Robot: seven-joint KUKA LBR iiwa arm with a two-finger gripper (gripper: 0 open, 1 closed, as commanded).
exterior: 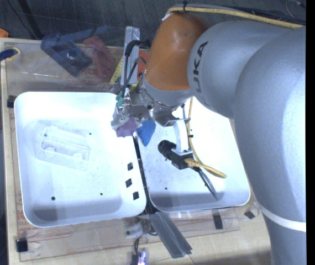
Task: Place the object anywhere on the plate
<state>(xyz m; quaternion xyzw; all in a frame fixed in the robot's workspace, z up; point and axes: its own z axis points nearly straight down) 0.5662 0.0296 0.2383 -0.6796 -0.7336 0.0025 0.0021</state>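
left bin (pixel 105 170): clear plastic tray (pixel 63 146) | purple piece (pixel 126 128), blue piece (pixel 146 132) under end effector (pixel 126 112) | grip: cannot tell

The arm (pixel 246 65) hides half the right bin (pixel 232 164); the end effector (pixel 129 114) partly covers a purple object (pixel 126 128) and a blue object (pixel 146 132).
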